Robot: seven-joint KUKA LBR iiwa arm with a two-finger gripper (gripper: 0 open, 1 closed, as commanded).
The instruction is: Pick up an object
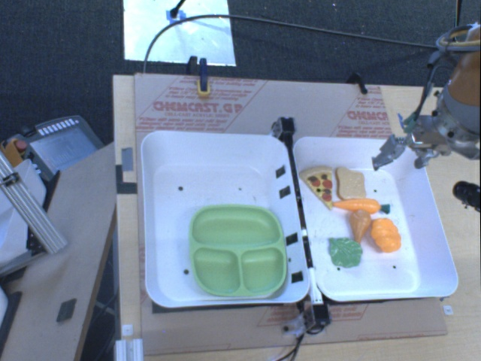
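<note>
Nearest to us lies the green divided plate, sitting in the front half of the left bin, and we take it as our landmark. To the right of the plate, across the black clips joining the two bins, the right bin holds a cluster of toy food: a pizza slice, a slice of toast touching it, a carrot just below them, an orange cone-shaped piece, an orange lumpy fruit and a green leafy piece closest to the plate.

Behind the plate, beyond the bins, the cardboard sheet on the tabletop bears red printed writing; we read something like "CHEMCAST", though the rest is too blurred to make out.

Far right of the plate, the gripper hangs over the back right part of the right bin, above and to the right of the toast. Its fingers look spread apart, with nothing between them, and we see it touching none of the food. The arm is cut off at the edge.
</note>
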